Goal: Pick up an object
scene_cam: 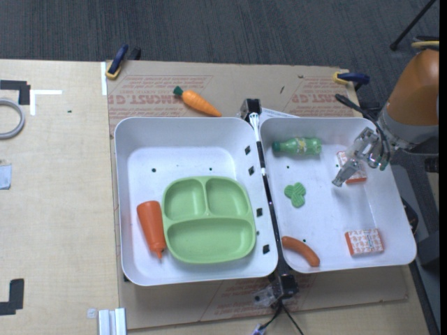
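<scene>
A sheet of brown cardboard (230,89) printed with red lettering covers the bench (56,208) under both bins, held at its far corners by blue-and-yellow clamps (116,61). Beyond the bench lies dark grey carpet (209,12). On the bare bench left of the cardboard sit strips of black tape (14,89) and a ring of wire (10,117).

Taking the green divided plate (209,218) in the left bin (133,145) as landmark: an orange carrot-shaped toy (151,227) lies just beside its left edge. A second toy carrot (198,101) rests on the cardboard beyond it, outside the bins. To the plate's right, in the right bin (391,257), are a green bottle (298,146) lying on its side, a small green leafy toy (296,194), an orange sausage-like piece (301,250) near the front wall, and a small red-and-white box (364,241) farther right.

The gripper (341,180) hangs over the right bin's far right part, its tip just beside a small red-and-white item (353,180); I cannot tell how its tip stands, nor whether it touches that item.
</scene>
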You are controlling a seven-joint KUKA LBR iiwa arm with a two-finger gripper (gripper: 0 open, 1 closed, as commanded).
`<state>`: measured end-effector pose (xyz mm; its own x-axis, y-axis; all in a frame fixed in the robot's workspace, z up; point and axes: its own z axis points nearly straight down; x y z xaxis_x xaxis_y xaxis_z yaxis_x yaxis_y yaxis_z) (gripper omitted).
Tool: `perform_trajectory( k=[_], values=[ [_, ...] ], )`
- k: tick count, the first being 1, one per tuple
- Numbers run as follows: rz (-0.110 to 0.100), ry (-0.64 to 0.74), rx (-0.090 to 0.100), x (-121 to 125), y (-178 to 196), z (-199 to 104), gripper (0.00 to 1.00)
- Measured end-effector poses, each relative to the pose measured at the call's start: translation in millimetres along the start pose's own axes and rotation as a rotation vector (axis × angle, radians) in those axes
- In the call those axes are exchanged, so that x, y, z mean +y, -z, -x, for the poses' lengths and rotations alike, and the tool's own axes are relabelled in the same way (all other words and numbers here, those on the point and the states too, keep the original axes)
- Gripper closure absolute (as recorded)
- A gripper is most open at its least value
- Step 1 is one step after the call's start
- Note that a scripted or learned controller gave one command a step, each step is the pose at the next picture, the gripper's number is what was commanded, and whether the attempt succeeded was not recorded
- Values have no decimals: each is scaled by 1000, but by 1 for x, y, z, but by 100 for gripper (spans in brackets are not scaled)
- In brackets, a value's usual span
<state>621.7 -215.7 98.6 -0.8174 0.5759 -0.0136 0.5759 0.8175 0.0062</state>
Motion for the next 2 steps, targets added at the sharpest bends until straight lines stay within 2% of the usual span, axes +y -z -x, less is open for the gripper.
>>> perform_trajectory(
  k=[1, 2],
  values=[
    [-1, 281, -1, 9, 0, -2, 0],
    [0, 701, 9, 11, -5, 3, 0]
  ],
)
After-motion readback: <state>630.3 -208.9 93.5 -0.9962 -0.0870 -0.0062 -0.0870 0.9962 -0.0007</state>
